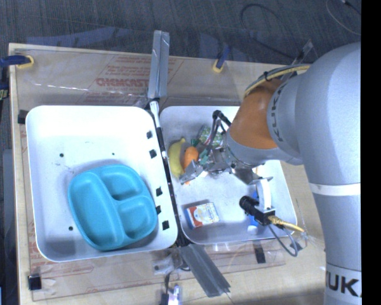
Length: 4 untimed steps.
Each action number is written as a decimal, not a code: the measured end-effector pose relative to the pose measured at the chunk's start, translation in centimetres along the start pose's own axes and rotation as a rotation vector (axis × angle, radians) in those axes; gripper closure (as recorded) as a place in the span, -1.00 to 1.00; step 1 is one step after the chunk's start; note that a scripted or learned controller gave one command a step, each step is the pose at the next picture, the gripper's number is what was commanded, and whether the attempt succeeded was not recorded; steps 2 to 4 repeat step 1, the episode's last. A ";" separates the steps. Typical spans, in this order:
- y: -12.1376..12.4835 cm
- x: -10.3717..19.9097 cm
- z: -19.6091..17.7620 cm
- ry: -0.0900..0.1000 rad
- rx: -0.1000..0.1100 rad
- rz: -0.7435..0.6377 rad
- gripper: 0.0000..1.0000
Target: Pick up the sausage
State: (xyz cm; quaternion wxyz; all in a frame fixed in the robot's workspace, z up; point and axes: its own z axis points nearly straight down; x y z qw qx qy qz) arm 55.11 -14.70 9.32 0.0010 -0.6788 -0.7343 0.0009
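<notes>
reach step: two-finger gripper [200, 164] lowered in right white bin [276, 230] beside yellow banana [176, 155] and orange fruit [190, 155]; finger state and sausage position indeterminable. next: locating sausage, closing squarely.

You see a pale wooden bench [82, 68] covered by a clear plastic sheet with red printing [124, 80]. Beyond the bench's far edge lies dark grey carpet [114, 8] with a black cable [267, 11] looped on it. A blue clamp [16, 61] grips the bench's far left corner; another blue clamp [221, 58] sits along its far edge.
</notes>
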 end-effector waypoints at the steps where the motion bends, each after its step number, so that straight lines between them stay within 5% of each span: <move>1: 0.0 0.0 -0.9 0.000 0.002 -0.002 1.00; 4: 0.0 0.0 -0.9 0.000 0.002 -0.002 1.00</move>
